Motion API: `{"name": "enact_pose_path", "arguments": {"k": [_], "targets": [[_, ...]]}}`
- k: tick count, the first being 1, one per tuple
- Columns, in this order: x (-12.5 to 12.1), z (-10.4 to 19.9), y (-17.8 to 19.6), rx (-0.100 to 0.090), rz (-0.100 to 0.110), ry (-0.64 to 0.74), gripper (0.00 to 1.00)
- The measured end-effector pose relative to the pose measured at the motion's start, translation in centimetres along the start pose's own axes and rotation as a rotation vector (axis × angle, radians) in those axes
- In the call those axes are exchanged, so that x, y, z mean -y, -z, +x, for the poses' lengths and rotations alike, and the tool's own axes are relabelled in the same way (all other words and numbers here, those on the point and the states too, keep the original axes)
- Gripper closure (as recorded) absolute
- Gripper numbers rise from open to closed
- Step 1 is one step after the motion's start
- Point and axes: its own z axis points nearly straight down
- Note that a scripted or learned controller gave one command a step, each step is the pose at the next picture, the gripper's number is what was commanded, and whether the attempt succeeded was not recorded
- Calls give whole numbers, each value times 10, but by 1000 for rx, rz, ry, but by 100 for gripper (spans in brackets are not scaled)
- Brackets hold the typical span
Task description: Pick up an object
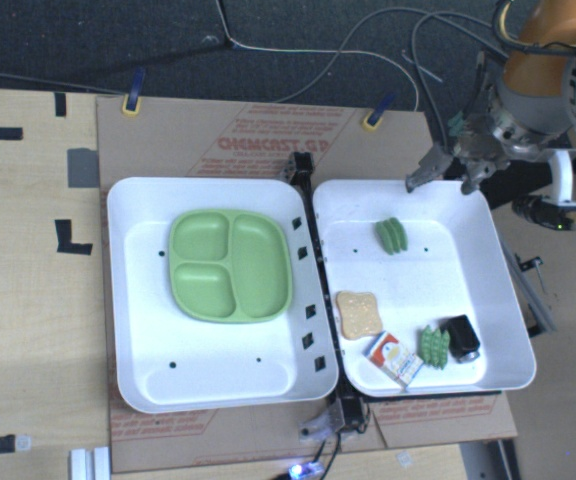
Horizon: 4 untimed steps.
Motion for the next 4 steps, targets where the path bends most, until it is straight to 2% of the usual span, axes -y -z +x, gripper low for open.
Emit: {"name": "enact_pose_path", "arguments": {"k": [1,4], "targets": [[-2,1,9,2,-13,4,0],[-5,13,-123,4,-12,4,0]]}}
